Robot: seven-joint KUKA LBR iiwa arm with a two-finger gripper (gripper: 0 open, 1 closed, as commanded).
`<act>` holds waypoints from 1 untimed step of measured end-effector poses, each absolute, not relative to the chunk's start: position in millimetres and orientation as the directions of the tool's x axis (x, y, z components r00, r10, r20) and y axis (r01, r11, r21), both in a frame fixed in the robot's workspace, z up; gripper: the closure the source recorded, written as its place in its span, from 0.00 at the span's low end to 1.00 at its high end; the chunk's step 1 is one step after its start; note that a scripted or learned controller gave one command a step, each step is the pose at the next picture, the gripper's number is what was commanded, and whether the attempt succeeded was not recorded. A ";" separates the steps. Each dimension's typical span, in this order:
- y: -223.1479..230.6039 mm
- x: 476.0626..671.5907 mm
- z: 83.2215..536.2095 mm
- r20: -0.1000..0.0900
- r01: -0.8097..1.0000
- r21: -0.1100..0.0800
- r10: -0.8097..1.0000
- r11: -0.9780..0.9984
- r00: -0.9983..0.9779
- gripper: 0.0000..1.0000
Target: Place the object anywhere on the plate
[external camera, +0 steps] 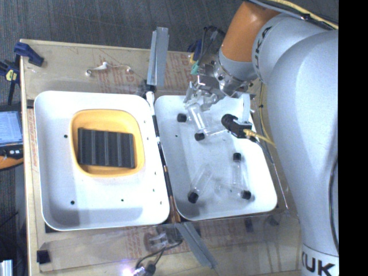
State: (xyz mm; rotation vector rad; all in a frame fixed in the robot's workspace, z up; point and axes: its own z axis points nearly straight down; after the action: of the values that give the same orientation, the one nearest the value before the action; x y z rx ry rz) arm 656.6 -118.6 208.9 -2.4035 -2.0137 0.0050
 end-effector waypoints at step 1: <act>-50.3 656.7 247.0 0.000 0.999 -0.002 0.999 -0.036 0.036 1.00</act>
State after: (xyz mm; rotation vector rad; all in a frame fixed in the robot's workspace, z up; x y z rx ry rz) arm 656.7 -50.3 247.0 -2.2600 -2.1801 0.0022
